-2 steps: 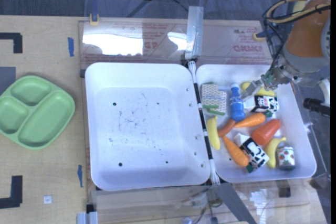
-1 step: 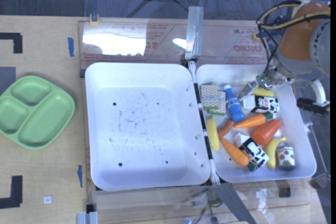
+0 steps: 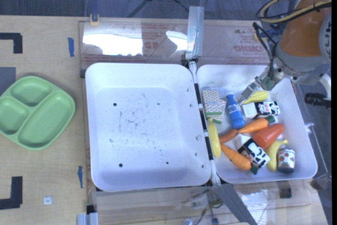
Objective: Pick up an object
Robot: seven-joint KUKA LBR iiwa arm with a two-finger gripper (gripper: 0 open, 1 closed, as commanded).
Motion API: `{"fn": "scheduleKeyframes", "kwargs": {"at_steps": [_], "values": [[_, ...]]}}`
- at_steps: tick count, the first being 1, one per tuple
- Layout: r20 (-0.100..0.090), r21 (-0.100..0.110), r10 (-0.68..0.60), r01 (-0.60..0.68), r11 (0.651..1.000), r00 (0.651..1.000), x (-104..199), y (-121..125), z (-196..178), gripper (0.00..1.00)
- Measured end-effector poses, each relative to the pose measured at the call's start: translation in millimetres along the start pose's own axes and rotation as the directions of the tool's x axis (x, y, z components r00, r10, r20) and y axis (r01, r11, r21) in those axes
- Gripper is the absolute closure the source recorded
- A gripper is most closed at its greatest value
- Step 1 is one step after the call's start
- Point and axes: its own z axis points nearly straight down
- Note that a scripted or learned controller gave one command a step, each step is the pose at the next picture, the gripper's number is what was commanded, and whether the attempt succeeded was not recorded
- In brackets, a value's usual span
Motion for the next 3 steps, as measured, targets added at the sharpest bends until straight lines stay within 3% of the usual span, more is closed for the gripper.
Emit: {"fn": "scheduleKeyframes", "kwargs": {"at_steps": [1, 2, 3], "values": [[-0.001, 0.001, -0.106, 0.106, 0.994, 0.994, 27, -11, 3, 0.0], [0.006, -0.005, -0.343, 0.343, 0.939, 0.939, 13, -15, 26, 0.0], [0.005, -0.001, -0.412, 0.412, 0.911, 0.911, -65, -9, -5, 0.0]]}}
